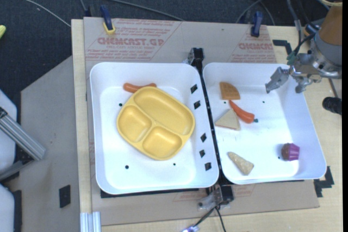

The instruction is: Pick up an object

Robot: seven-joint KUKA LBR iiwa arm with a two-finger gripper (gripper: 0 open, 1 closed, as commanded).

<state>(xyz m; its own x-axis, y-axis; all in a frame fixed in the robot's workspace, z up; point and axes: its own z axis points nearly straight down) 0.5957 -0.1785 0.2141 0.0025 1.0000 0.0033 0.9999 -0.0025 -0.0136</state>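
My gripper (288, 81) hangs over the far right corner of the right bin (304, 117), its two fingers spread apart with nothing between them. In that bin lie an orange cracker-like wedge (229, 91), a toy carrot (242, 112), a pale bread-like wedge (228, 120), a tan wedge (240, 162) near the front, and a purple toy (290, 152) at the right. All of these lie to the left of or in front of the gripper, apart from it.
The left bin (103, 133) holds a yellow divided tray (155, 122) with an orange sausage-like piece (138, 86) behind it. Black clips line the divider (204, 117) between the bins. Blue clamps (107, 20) hold the cardboard at the back.
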